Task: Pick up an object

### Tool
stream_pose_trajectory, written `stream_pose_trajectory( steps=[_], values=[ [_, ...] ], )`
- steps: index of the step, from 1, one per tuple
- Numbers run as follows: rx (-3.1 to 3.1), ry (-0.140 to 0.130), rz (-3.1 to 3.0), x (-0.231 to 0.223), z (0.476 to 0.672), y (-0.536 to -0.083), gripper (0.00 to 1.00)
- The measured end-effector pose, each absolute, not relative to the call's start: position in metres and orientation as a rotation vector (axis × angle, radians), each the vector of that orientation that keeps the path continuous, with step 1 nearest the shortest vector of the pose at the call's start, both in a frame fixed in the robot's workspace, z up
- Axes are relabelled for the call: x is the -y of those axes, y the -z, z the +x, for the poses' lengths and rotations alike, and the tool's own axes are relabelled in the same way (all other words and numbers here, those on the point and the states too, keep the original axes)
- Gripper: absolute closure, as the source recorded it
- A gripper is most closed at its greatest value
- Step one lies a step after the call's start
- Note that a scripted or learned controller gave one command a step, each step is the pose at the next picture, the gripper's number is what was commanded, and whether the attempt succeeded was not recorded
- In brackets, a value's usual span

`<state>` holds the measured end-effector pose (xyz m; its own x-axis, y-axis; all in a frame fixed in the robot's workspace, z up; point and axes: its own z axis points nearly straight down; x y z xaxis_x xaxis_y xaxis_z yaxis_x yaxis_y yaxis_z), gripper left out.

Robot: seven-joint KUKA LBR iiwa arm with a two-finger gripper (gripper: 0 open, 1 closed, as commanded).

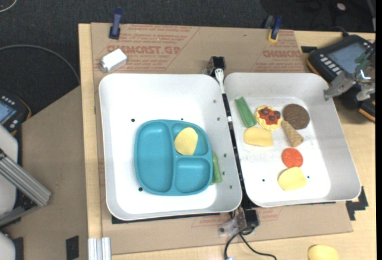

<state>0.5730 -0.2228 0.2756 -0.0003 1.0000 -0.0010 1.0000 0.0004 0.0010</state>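
Candidates all sit in the right bin: green stick, pizza slice, brown disc, red piece, yellow lump. I'd go for the yellow lump, it's clear of its neighbours; descend vertically, straddle it. Gripper sits at the bin's far right rim, off the objects; can't tell its state.

**What I can't make out**

My arm runs off the right edge just behind my jaws, so little of it shows. Well below my jaws, a yellow object is cut by the bottom edge. Far across from my jaws, a thin green piece is half hidden behind the teal plate. Farther still, a dark device is cropped by the left edge. Near my jaws, the markings on the small round toy are too blurred to tell.
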Motion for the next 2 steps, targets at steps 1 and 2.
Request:
stream_pose_trajectory(
  steps=[1, 2],
  values=[
    [-2.207, -0.013, 2.205, 0.225, 0.548, -0.455, 0.00],
    [-2.218, -0.008, 2.211, 0.189, 0.486, -0.498, 0.00]
  ],
)
